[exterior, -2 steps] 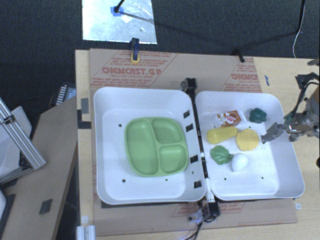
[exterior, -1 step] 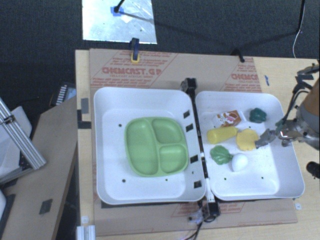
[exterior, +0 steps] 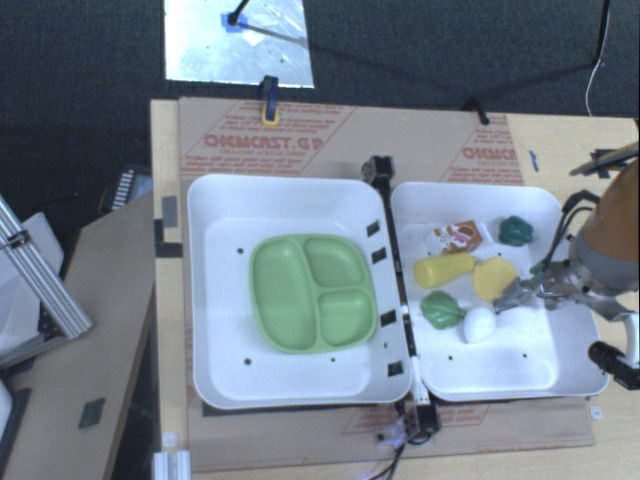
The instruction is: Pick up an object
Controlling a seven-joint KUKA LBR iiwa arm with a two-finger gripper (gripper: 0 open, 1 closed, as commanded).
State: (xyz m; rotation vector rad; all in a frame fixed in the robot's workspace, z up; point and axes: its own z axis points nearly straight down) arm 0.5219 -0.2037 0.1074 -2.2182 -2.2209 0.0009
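A: White right bin: gripper low among the items, approach step. Finger state?
B: Cannot tell; nothing visibly held. Yellow lump lies touching its tip, white ball just below-left.
A: Next, judged: settle over the lump, close, lift

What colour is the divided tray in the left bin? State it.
Light green, seen in the camera view.

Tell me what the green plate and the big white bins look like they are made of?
The green plate looks like smooth moulded plastic: one even colour, rounded compartments, a soft sheen. The white bins also look like plastic, thin and glossy, with rounded corners and a raised rim. I can't be sure from looks alone.
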